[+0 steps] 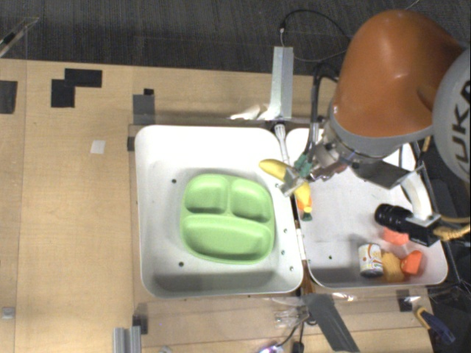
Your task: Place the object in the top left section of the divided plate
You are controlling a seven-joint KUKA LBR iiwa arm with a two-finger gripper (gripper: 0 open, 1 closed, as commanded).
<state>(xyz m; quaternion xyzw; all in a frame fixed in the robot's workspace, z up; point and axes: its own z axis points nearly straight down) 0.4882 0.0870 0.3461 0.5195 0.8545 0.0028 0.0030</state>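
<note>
The divided plate (227, 218) looked like moulded green plastic, smooth with a soft satin sheen along its ridges. Both bins, the left bin (158, 197) and the right bin (346, 226), appeared to be white plastic, smooth and faintly glossy. The bench (66, 212) had a pale wood-like surface, matt and even. The orange band (390, 72) of the arm was glossy, catching a bright highlight. The banana (276, 169) had a smooth, dull yellow skin, likely plastic. An upright post (282, 83) behind the bins looked like brushed metal. The floor (184, 20) beyond was dark and rough-textured, like carpet.
</note>
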